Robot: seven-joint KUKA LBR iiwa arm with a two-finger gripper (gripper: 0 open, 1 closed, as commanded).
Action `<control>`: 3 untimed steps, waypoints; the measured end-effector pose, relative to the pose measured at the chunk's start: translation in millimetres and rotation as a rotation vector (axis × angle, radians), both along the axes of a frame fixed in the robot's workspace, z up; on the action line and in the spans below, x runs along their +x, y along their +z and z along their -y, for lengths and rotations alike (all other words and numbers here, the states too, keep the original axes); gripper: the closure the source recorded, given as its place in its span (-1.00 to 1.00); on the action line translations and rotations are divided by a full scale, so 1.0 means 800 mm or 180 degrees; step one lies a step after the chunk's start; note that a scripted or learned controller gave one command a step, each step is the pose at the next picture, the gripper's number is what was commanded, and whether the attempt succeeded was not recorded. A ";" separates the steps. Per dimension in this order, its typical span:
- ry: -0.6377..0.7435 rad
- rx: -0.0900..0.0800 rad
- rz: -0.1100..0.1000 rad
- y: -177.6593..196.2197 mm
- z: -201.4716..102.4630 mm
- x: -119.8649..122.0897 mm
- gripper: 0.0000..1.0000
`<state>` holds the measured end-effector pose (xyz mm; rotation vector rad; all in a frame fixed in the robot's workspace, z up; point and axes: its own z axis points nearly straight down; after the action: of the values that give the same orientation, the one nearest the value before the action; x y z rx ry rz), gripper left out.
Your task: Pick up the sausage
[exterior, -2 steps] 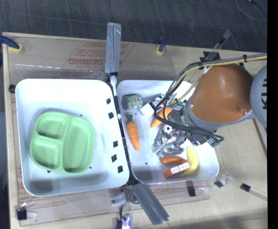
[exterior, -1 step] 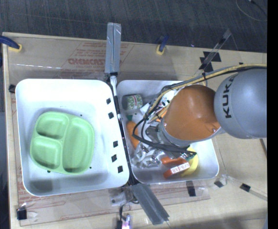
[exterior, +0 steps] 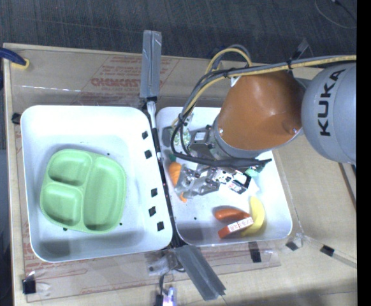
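The sausage (exterior: 226, 213), a reddish-orange oblong, lies on the floor of the right bin (exterior: 278, 190) near its front. Nothing touches it. My gripper (exterior: 194, 183) hangs low over the middle-left of that bin, up and left of the sausage, with a gap between them. The orange wrist band and a bundle of cables hide the bin's back half. Clutter beneath the gripper blurs what lies directly under it.
A yellow banana (exterior: 257, 213) lies just right of the sausage, and a red piece with a white label (exterior: 234, 229) sits in front of it. An orange carrot-like item (exterior: 174, 173) rests by the bin's left wall. The left bin (exterior: 32, 129) holds a green divided plate (exterior: 83, 189).
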<state>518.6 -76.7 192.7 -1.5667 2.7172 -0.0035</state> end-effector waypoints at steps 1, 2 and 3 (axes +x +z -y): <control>0.0216 0.0002 -0.0023 -0.080 0.033 -0.029 1.00; -0.0177 0.0000 -0.0005 0.018 -0.039 0.024 1.00; 0.0023 0.0002 -0.0018 -0.002 -0.113 -0.024 1.00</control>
<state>499.7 13.6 191.3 -1.5786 2.7155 0.0017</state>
